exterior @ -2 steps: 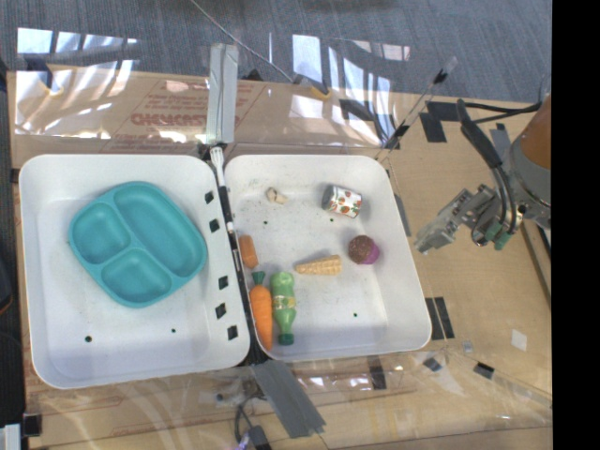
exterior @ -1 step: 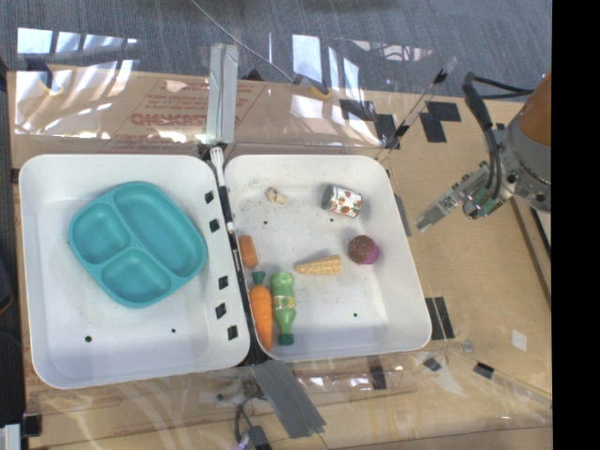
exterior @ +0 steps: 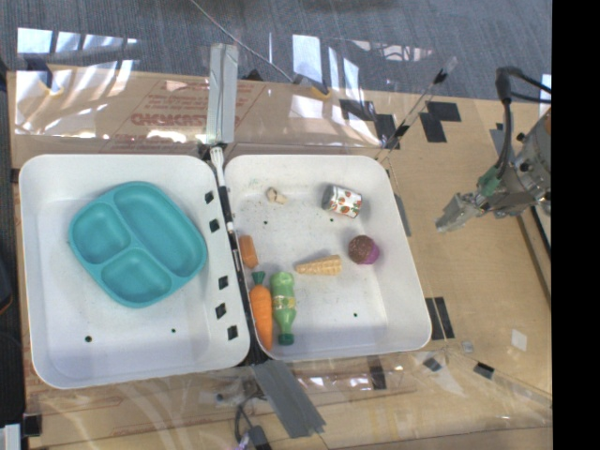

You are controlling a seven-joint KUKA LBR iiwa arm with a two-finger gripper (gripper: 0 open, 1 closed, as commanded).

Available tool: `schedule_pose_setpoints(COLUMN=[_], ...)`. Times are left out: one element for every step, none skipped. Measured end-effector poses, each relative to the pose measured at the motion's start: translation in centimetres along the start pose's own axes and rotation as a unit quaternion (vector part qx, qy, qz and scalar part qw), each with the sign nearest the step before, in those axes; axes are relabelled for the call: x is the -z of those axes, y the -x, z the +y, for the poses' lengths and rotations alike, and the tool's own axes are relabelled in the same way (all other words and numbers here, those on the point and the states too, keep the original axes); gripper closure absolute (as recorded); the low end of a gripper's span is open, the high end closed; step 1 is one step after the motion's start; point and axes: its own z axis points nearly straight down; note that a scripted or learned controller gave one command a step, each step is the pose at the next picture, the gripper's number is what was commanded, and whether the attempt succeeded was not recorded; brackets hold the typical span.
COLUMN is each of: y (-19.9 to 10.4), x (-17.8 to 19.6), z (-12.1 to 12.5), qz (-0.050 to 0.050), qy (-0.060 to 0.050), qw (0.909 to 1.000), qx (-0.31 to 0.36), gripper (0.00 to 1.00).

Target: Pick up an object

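Looking down on the desk, its brown top carrying two white bins side by side, with grey carpet beyond the far edge. Nearest us in the right bin lie two long pieces side by side: one carrot, long axis running near to far with its green top at the far end, and just right of it one green bottle lying the same way. A step farther, one small orange piece sits against the bin's left wall, also lined near to far. To its right one corn cob lies crosswise, long axis left to right, and one round dark purple ball rests just beside its right end. Farther still, one small can lies tipped on its side, and one tiny pale scrap sits to its left. That makes seven loose things, all in the right bin. Over in the left bin there is one teal divided plate with three compartments. And the gripper hangs well right of the bins, over bare desk, pointing left, nothing between its fingers; how wide they stand, I cannot tell.
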Motion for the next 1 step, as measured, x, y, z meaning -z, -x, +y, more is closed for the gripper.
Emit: schedule_pose_setpoints(y=[-0.05], x=[-2.18], z=[-0.04], qz=[0.002], qy=[-0.003], qw=[0.9847], qx=[-0.174], gripper=[1.0])
